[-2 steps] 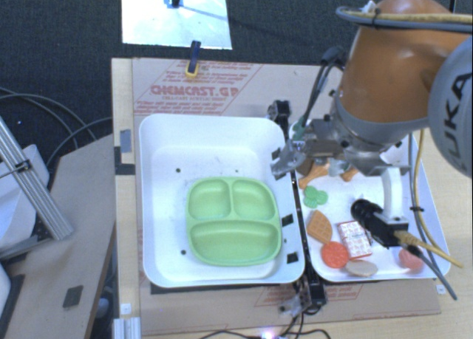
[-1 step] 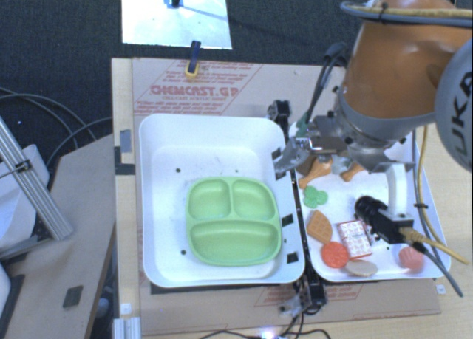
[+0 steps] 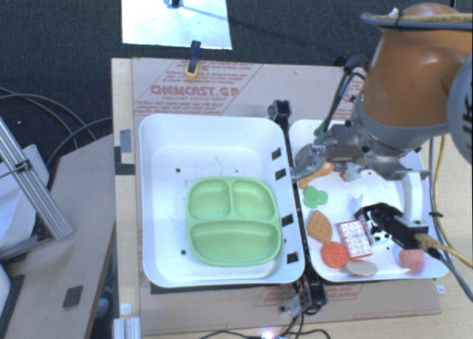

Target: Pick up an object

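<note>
grey gripper, grip state not discernible, is poised at the right bin's ten o'clock above carrot.

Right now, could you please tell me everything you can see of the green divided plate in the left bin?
The green divided plate is pale green, looks like smooth plastic, and is roughly a rounded square. Raised ridges split it into three compartments: two smaller ones toward the far side and one wide one along the near side. All three look bare. It lies flat and upright on the floor of the left bin, toward the bin's near right part, close to the wall shared with the right bin. Nothing else appears to touch it.
</note>
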Action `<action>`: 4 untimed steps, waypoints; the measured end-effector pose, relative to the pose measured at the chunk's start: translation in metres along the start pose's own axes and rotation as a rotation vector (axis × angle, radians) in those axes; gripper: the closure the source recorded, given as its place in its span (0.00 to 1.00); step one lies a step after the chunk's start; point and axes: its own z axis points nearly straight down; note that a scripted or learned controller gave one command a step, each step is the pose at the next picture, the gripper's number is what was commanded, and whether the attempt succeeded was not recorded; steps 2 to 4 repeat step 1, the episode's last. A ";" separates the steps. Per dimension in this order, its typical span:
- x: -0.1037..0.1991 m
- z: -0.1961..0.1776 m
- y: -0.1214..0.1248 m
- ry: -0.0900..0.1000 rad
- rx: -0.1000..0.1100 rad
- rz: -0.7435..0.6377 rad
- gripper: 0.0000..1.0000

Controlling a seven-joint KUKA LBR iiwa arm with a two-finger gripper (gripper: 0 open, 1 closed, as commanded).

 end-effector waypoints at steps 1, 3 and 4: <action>0.041 -0.004 0.010 0.002 -0.001 -0.008 1.00; 0.041 -0.004 0.010 0.002 -0.001 -0.008 1.00; 0.041 -0.004 0.010 0.002 -0.001 -0.008 1.00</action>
